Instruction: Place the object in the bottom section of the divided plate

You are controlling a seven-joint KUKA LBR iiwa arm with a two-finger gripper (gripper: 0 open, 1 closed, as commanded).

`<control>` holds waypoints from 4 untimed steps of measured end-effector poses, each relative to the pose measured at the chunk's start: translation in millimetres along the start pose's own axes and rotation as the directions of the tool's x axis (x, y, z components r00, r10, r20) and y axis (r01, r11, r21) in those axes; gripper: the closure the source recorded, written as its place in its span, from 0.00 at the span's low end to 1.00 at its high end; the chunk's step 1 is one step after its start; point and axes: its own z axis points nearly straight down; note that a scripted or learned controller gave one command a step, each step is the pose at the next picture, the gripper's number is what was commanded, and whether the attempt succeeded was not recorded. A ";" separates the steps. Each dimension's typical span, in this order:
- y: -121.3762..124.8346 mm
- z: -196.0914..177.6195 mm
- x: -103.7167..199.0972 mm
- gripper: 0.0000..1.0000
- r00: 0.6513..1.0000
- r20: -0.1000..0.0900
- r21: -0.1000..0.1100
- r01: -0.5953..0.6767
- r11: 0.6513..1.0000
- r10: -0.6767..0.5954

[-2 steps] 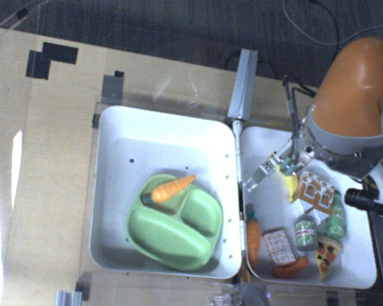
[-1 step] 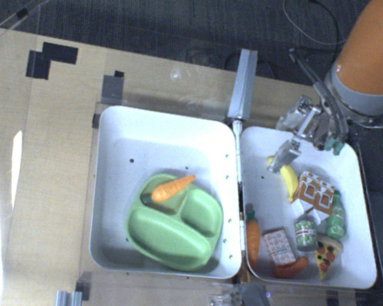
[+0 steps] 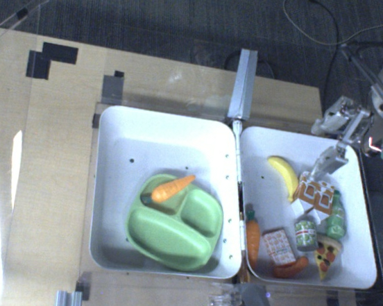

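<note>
A green divided plate [image 3: 200,216] sits in the left bin [image 3: 115,174], its large bottom section [image 3: 166,240] bare. An orange carrot [image 3: 171,189] lies tilted across the plate's upper left section, tip pointing up and right. My gripper [image 3: 323,149] hangs over the far right corner of the right bin [image 3: 363,227], just above a brown waffle piece [image 3: 315,194]. It looks open, with nothing between its fingers. It is far from the plate and the carrot.
The right bin holds a banana [image 3: 285,175], a green vegetable [image 3: 337,218], a small can [image 3: 304,234], a pizza slice [image 3: 326,255], a checked cracker [image 3: 279,245], a second carrot [image 3: 253,239] and a red sausage [image 3: 291,268]. A metal divider [image 3: 242,92] separates the bins.
</note>
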 end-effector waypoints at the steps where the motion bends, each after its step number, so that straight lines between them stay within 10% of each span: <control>1: -17.1 6.3 -44.0 0.00 0.938 -0.001 -0.001 0.347 0.938 -0.347; 3: -70.4 4.4 -116.5 0.00 0.602 0.002 0.000 0.798 0.602 -0.798; 4: -64.2 6.2 -144.5 0.00 0.372 0.002 -0.001 0.928 0.372 -0.928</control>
